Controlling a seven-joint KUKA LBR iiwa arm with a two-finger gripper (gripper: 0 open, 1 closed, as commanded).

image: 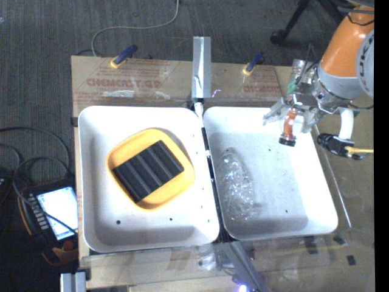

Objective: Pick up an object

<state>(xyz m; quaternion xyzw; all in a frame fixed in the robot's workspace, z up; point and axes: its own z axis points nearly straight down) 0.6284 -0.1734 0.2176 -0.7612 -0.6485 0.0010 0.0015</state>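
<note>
Camera view: bench [134, 81] on dark carpet [36, 17]; end effector [290, 126] grip perhaps closed, unclear.

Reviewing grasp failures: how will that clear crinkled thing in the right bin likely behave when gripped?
The clear crinkled object looks like thin plastic, so probably light and apt to crush between fingers. Its glossy surface may slip. It lies flat on the right bin, so rolling seems unlikely.
</note>
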